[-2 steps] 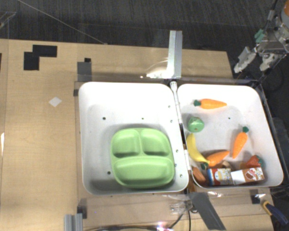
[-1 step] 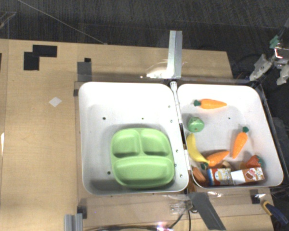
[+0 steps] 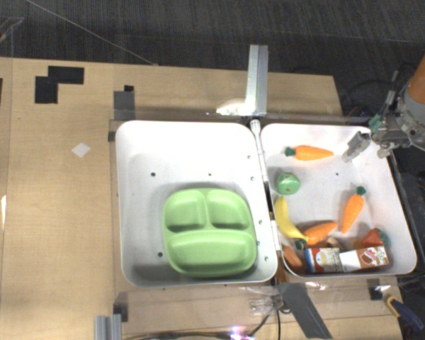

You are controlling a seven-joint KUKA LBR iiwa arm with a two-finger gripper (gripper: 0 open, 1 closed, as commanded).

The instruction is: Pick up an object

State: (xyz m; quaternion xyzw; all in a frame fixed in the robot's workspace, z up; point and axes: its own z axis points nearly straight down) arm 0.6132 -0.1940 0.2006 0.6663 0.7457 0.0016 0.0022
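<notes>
Where dark carpet (image 3: 163,13) ends, wooden bench (image 3: 49,190) under white bins (image 3: 138,147).

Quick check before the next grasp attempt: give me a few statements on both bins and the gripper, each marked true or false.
1. The green divided plate lies in the left bin. True.
2. Two carrots lie in the right bin. True: one carrot near the far wall, another carrot toward the right.
3. The gripper holds the banana. False: the banana lies by the divider, apart from the gripper, which is at the bin's far right corner.
4. The juice carton stands upright. False: it lies on its side along the near wall.
5. The green round fruit sits on the plate. False: it is in the right bin.
</notes>
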